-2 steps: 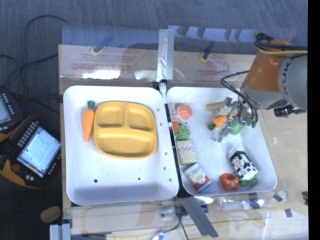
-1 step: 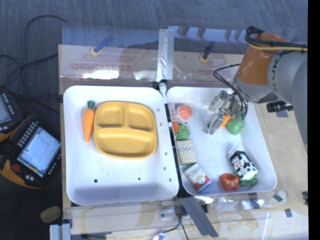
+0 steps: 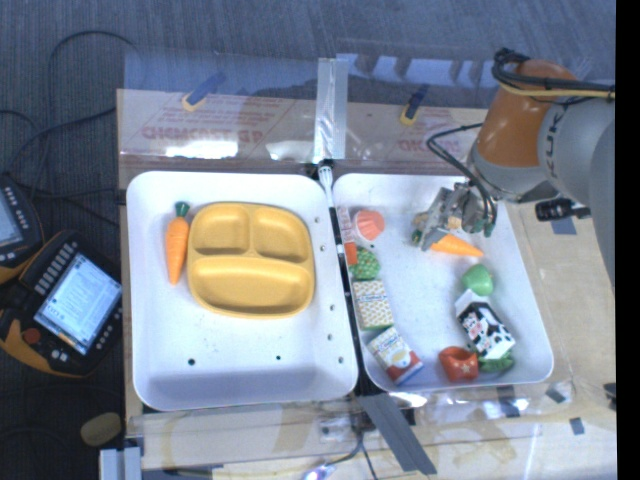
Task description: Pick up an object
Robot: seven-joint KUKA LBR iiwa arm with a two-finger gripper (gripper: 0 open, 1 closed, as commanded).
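Observation:
My gripper (image 3: 443,225) is low over the back of the right bin (image 3: 530,298), on the grey arm with the orange band (image 3: 520,118). An orange wedge-shaped toy (image 3: 460,247) lies just below and right of the gripper, close to it or touching it; I cannot tell which. Also in the right bin are a green round toy (image 3: 478,279), a black-and-white cow-patterned carton (image 3: 486,331), a red toy (image 3: 458,364), a small carton (image 3: 394,354), a checkered box (image 3: 373,303), a green leafy toy (image 3: 366,264) and a pinkish-red round toy (image 3: 368,224).
The left bin (image 3: 160,358) holds a yellow divided plate (image 3: 250,258) and a toy carrot (image 3: 177,244) beside it on the left. Cables and handheld screens (image 3: 70,298) lie left of the bench. The divider between the bins (image 3: 338,268) runs beside several toys.

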